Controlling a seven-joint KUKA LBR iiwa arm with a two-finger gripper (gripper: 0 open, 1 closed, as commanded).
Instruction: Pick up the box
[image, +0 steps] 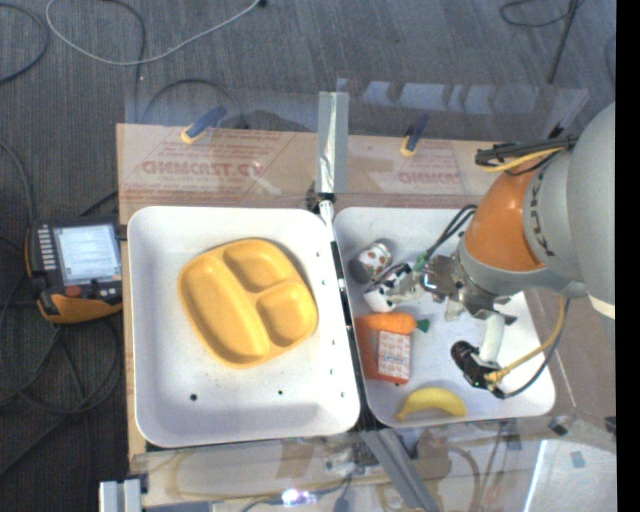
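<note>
The box (391, 349) is orange with a white label panel and lies flat in the right bin (520, 400), near its left wall. My gripper (401, 284) reaches in from the right and hovers just beyond the box's far end, close to it. Nothing can be seen held in it. The grey arm with its orange band (505, 232) crosses the bin's right half and hides part of the floor there.
A small white and red round object (375, 259) lies just beyond the gripper. A yellow banana (432, 403) sits at the right bin's front edge. A black cable end (470, 362) hangs by the arm. The left bin (160, 400) holds a yellow divided plate (248, 298).
</note>
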